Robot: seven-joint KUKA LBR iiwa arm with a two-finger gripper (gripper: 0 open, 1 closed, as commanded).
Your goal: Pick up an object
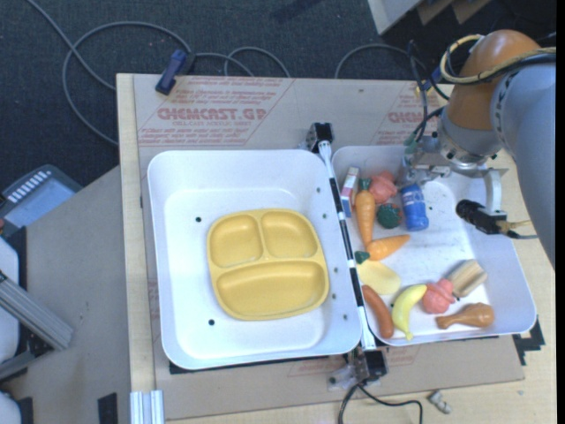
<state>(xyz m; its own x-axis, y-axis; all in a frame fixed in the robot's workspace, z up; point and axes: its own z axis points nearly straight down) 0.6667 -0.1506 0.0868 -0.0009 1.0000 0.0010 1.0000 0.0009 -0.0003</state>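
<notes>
The grey arm with its orange band reaches in over the far corner of the right bin [521, 276], and its end effector [422, 173] hangs low just above a blue can [413, 208] standing near the bin's back. From here I cannot tell whether the end effector is spread or clenched, or whether it grips anything. Beside the can lie a pink toy [382, 188], a dark green piece [387, 215] and two carrots [365, 216]. Nearer the front sit a banana [404, 309], a chicken drumstick [466, 316] and a red sausage [377, 311]. The left bin [177, 184] holds a yellow divided plate [265, 263]. Both bins rest on the table [221, 113].
</notes>
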